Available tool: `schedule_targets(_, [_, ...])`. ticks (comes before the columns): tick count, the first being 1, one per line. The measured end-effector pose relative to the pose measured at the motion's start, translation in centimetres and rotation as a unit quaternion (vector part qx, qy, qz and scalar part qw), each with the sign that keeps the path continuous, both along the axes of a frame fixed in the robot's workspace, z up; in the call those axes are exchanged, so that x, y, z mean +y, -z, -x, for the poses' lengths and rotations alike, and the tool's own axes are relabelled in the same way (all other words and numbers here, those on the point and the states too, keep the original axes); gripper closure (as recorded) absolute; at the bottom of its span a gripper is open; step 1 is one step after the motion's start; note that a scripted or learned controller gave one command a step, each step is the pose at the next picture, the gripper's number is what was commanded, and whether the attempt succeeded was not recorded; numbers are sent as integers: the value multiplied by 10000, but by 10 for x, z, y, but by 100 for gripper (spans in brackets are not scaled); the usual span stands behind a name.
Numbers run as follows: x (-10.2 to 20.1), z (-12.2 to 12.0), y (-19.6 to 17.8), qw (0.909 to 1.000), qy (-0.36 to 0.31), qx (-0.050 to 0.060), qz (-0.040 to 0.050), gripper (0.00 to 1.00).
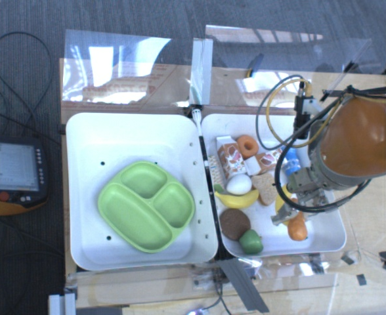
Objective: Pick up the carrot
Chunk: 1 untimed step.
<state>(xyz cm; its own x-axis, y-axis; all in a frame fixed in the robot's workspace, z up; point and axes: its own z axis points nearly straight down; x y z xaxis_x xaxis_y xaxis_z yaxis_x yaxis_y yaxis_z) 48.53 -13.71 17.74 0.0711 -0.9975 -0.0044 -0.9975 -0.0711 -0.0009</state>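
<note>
Meanwhile, at the right bin's [324,245] 4 o'clock corner, the carrot [298,228] lies just under the gripper [289,214], whose grasp cannot be told (the wrist hides it). Likely trouble: crowding. A banana [235,199] and bread slice [266,190] sit at the carrot's 9 o'clock, so a skewed descent could nudge those instead.
</note>
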Motion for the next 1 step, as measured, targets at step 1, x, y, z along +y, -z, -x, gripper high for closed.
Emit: schedule_targets(1, [45,-33,-79,9975,-712,-7,-4,100])
